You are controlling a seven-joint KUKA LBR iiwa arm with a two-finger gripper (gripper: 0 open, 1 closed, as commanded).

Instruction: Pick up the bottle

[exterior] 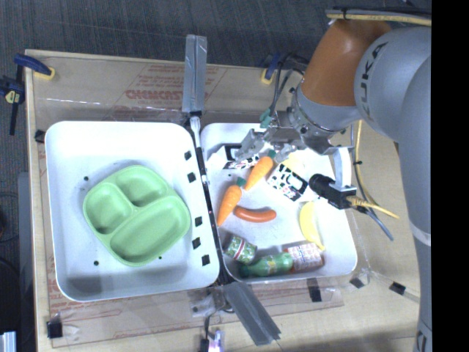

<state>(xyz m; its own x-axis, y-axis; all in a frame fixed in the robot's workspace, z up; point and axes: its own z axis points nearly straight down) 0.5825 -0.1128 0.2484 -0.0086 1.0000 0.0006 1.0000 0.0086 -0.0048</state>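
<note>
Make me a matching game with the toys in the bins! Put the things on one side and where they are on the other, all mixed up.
Things:
1. green plate
2. bottle
3. banana
4. sausage

Places:
A. along the right bin's near wall
B. by the right bin's right wall
C. in the left bin
D. middle of the right bin, just below the carrots

Pairs: 1-C, 2-A, 3-B, 4-D
</note>
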